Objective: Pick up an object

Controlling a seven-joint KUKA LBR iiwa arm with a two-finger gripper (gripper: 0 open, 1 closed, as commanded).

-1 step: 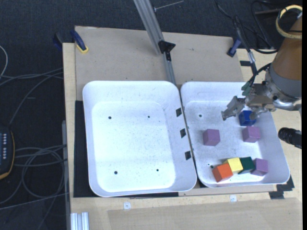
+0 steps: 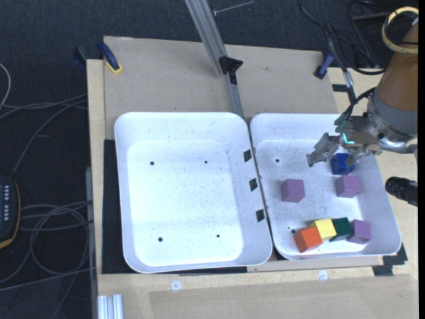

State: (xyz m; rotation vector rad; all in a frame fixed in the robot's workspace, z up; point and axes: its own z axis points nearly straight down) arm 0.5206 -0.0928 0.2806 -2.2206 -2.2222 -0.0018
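Observation:
The right bin (image 2: 265, 138) holds several small blocks. A blue block (image 2: 342, 164) lies near its back right, right under my gripper (image 2: 333, 158). The gripper hovers low over it and is open: one grey finger (image 2: 319, 153) splays out to the left, and the other sits by the block's right side. The block appears to rest on the bin floor. Two purple blocks (image 2: 292, 190) (image 2: 348, 186) lie mid-bin. Along the front wall sit an orange block (image 2: 307, 239), a yellow block (image 2: 325, 228), a green block (image 2: 342, 227) and a third purple block (image 2: 362, 230).
The left bin (image 2: 126, 178) stands beside the right one, with black clips (image 2: 252, 184) along the shared rim. A slanted metal pole (image 2: 211, 32) rises over the back of the bench. Cables lie on the floor at the left and at the back right.

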